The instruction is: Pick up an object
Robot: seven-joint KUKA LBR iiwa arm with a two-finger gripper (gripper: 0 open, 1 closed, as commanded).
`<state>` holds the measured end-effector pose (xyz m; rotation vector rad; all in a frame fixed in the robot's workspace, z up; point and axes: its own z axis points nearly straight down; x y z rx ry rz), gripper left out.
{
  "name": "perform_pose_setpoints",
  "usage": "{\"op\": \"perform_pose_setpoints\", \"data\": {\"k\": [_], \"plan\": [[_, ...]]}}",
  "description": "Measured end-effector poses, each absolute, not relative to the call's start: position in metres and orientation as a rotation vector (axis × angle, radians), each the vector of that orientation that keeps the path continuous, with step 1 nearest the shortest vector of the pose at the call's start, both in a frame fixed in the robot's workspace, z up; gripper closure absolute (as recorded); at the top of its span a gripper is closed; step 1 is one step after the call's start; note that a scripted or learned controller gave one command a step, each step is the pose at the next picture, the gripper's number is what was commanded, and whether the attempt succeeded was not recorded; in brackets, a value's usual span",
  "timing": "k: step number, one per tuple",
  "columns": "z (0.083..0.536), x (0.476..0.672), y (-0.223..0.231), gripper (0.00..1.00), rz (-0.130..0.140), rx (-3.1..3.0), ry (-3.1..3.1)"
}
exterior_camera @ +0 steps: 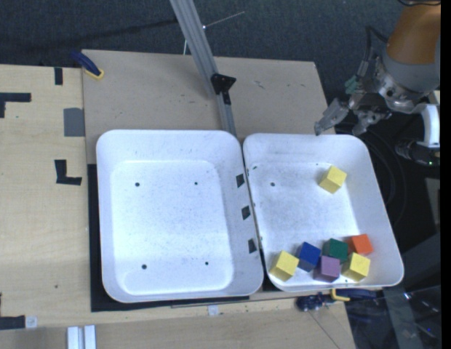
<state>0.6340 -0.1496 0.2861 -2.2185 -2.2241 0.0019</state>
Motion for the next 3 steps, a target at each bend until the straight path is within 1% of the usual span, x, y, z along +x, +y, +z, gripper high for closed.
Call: {"op": "perform_pose_setpoints", "data": {"k": [1, 2, 3], "plan": [[0.286, 0.634, -0.150, 0.00, 0.003, -2.219, -2.224], [0.221, 0.634, -0.149, 0.00, 0.009, -2.216, -2.219], [0.156, 0.629, -0.148, 0.00, 0.009, -2.215, -2.218]]}}
